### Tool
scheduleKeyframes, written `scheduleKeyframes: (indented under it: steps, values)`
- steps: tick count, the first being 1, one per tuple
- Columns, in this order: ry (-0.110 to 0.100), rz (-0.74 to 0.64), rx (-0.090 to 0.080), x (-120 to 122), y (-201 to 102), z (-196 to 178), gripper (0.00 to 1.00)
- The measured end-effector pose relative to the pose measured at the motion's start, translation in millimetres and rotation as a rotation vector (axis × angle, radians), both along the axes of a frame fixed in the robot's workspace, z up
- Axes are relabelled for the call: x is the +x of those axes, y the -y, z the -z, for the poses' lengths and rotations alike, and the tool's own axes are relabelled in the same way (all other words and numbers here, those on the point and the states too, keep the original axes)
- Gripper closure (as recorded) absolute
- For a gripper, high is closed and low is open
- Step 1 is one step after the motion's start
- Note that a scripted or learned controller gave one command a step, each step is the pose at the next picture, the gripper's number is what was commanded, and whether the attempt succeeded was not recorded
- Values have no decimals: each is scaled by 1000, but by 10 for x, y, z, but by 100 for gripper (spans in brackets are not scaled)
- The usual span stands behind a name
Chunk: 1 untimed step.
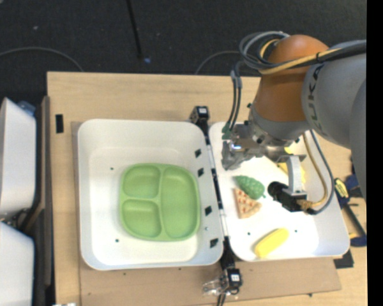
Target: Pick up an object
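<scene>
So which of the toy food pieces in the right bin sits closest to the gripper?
The green leafy piece. It lies just below the gripper, while the pizza slice sits further down and the yellow corn is near the bin's front edge.

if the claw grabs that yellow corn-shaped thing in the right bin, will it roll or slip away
The yellow corn-shaped piece looks rounded and elongated, so a nudge across its length would probably roll it over the smooth floor of the right bin. It looks like a light, stiff toy, so it should probably lift easily. Nothing touches it, so a grip across its narrow width seems safest.
</scene>
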<state>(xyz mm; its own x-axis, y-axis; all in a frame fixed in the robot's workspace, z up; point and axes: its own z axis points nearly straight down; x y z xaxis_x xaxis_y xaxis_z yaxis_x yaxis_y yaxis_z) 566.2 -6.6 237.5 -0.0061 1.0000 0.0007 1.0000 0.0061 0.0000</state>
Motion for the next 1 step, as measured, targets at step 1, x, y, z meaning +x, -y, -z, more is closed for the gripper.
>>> scheduleKeyframes:
  steps: [1]
  values:
    - [2, -3, 1, -8, -621, -17, 100]
